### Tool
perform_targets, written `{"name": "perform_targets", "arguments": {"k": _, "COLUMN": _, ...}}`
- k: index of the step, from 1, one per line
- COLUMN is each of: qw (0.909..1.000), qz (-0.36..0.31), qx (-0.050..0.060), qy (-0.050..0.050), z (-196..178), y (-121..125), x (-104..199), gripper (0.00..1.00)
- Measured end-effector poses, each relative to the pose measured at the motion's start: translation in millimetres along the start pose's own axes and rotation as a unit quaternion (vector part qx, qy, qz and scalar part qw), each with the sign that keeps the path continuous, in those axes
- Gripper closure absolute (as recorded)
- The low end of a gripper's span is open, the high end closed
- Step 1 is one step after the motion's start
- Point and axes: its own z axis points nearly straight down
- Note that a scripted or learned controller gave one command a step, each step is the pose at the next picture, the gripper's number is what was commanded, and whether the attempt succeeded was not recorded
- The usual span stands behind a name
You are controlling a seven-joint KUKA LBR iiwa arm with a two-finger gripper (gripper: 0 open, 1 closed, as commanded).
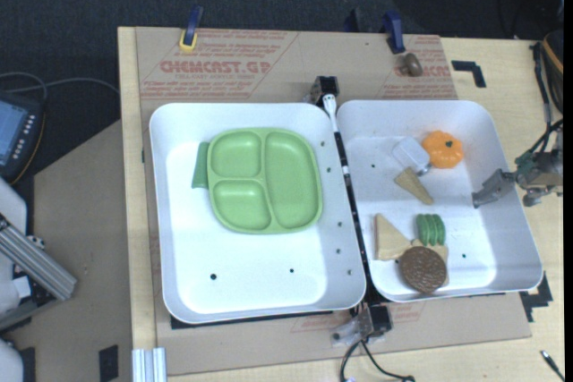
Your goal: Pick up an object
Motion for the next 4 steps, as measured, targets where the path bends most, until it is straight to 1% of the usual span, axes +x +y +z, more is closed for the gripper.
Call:
{"name": "perform_targets", "arguments": {"k": 1, "qw": 1.0, "qz": -0.002, "qx": -0.006, "qy": -0.002, "z": -6.6, "y": 3.3, "x": 0.3, "gripper": 0.0}}
{"name": "perform_targets", "arguments": {"k": 2, "qw": 1.0, "qz": -0.002, "qx": -0.003, "qy": 0.0, "z": 44.3, "y": -7.0, "x": 1.4, "gripper": 0.0}}
{"name": "perform_targets", "arguments": {"k": 3, "qw": 1.0, "qz": -0.003, "qx": -0.005, "qy": 0.003, "z": 105.8, "y": -3.7, "x": 3.8, "gripper": 0.0}}
{"name": "perform_targets", "arguments": {"k": 4, "qw": 1.0, "qz": -0.003, "qx": -0.004, "qy": 0.002, "z": 109.4, "y": -3.2, "x": 6.3, "gripper": 0.0}}
